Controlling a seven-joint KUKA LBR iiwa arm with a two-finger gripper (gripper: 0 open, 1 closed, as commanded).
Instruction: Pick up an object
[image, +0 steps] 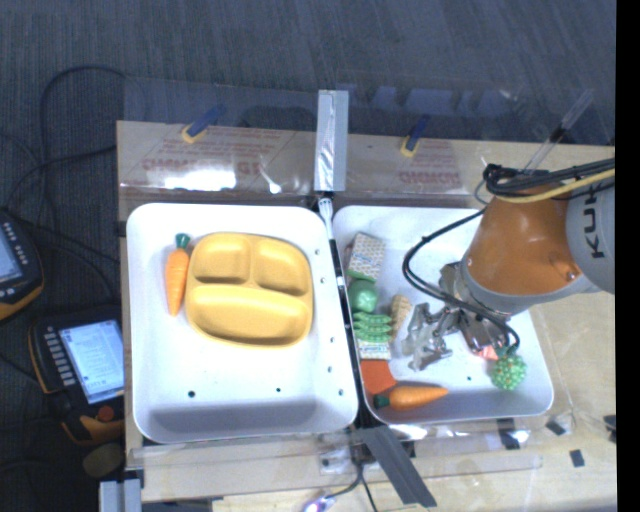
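So the metal two-finger gripper is down inside the right-hand shallow white bin, pointing toward that bin's left side; honestly can't tell how far it's parted or whether it has anything. The grey arm with the orange band comes in over the bin's right wall, bent down at the wrist. In this bin there's an orange plastic carrot just below the gripper, a green bumpy ball to its right, and a green pea pod to its left. Past the bin's left wall sits a yellow compartment tray.
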